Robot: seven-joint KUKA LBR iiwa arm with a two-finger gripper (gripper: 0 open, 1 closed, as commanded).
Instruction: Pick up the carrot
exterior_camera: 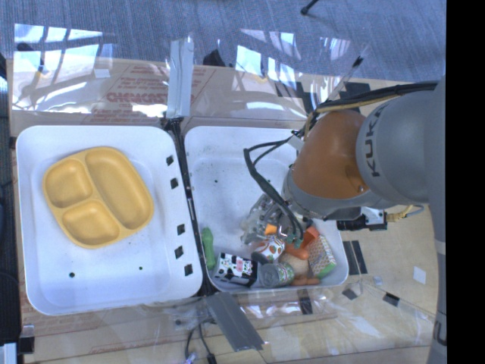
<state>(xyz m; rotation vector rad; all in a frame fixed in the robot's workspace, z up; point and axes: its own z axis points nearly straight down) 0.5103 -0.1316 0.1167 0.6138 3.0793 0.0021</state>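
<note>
From above, the surface [98, 332] carries two shallow white bins side by side. The left bin [45, 279] holds a yellow three-compartment plate [97, 196] lying flat toward its far left part. The right bin [220, 158] has its clutter gathered in the near right corner, and the grey arm [394, 150] with its orange band reaches in over that corner from the right. The claw [267, 224] hangs low over the pile, just above a red-and-white item [273, 247]; whether it is released or clenched cannot be told, since cables and the wrist blur its tips. The carrot [299, 243] lies in the pile just right of the claw, partly hidden. A green piece [208, 247] rests against the bin's left wall, with a black-and-white carton [235, 268] beside it.
</note>
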